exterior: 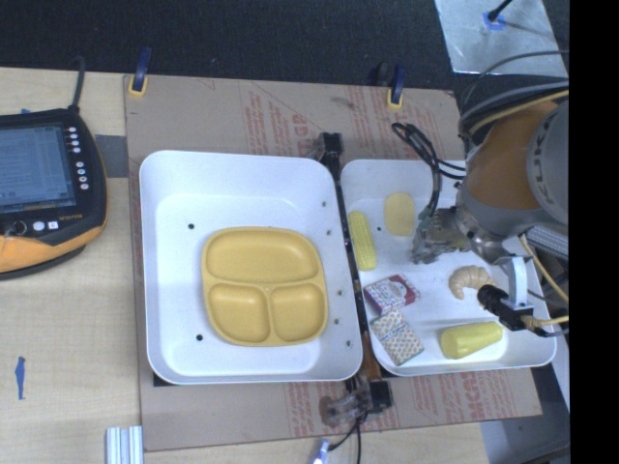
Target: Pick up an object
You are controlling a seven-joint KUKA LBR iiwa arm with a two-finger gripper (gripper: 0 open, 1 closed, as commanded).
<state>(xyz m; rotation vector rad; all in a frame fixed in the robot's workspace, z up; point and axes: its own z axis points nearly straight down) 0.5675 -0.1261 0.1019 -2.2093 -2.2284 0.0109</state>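
My gripper [427,243] hangs low in the right bin [426,173], at the end of the grey arm with the orange band [505,162]. It is just right of a yellow corn cob [363,240] and just below a pale yellow block [398,213]. A tan croissant [469,278] lies to its lower right. Further forward lie a yellow wedge-like piece [471,339], a red-and-white packet [390,293] and a chequered packet [397,336]. I see nothing held by the gripper.
The left bin [164,259] holds a yellow divided plate [263,284]. A teach pendant [44,187] lies at the far left of the bench. Cables [426,153] and a black fitting [503,305] hang off the arm over the right bin.
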